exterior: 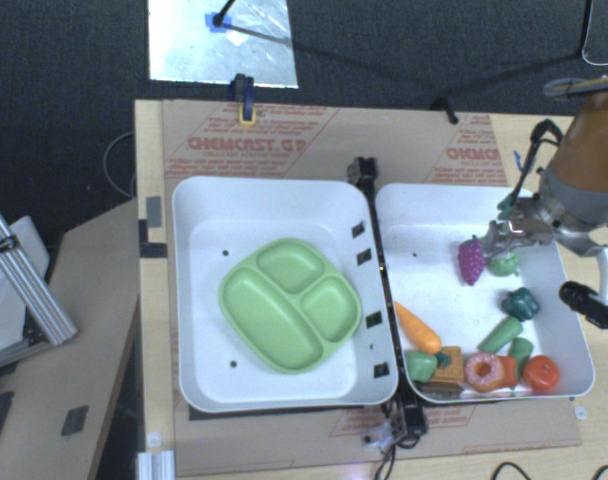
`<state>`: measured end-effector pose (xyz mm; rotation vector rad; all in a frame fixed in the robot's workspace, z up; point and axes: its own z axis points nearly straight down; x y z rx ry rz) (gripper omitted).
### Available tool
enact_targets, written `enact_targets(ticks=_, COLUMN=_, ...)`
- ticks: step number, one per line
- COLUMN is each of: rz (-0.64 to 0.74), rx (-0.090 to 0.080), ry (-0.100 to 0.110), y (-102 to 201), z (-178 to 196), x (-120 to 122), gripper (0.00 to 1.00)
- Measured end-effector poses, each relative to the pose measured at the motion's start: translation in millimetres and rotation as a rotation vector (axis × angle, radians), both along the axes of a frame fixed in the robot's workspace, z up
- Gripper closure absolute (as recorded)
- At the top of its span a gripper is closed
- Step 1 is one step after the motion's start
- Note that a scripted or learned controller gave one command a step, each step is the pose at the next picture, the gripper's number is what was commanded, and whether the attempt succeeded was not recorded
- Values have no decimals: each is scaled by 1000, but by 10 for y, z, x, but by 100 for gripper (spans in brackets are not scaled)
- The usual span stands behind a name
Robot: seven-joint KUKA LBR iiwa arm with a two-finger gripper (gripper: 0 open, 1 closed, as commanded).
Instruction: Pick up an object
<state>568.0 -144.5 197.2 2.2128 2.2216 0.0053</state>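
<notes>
Cardboard-topped bench [314,133] on dark carpet [64,58]

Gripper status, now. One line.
Gripper: over the right bin, close to the purple grapes; open or closed cannot be told, and no grasp is visible.

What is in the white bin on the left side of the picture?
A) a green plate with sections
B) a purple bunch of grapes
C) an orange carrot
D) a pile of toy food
A: the green plate with sections lies alone in the left bin, while the toy food is in the right bin.
</notes>
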Motion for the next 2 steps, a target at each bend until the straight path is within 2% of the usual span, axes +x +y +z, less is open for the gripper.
enact_targets(ticks=1, rz=0, rx=1, ry=2, y=-2, z=292, x=14, gripper=100)
enact_targets(ticks=2, rz=7, rx=4, ry=5, y=601, z=338, x=40, gripper=100)
